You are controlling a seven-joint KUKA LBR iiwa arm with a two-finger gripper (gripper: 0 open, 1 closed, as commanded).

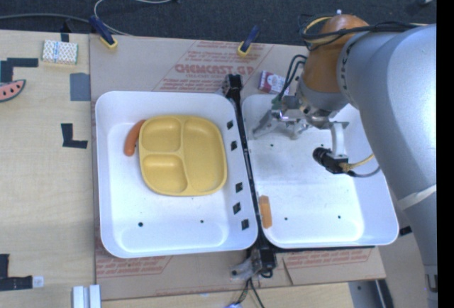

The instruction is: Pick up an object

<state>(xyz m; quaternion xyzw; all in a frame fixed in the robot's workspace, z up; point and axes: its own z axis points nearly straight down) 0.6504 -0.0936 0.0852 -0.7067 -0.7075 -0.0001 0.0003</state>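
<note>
Gripper (284, 122) over right bin (369, 228), fingers spread, nothing held. Small orange piece (264, 211) near left wall: light, stiff, likely slippery; pinch across middle.

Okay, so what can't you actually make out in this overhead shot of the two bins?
- Gripper: camera view; fingers too small and blurred against the right bin to read as open or shut.
- Orange piece in the left bin: partly hidden under the yellow plate rim.
- Small packet behind the bins: label too small to read.
</note>
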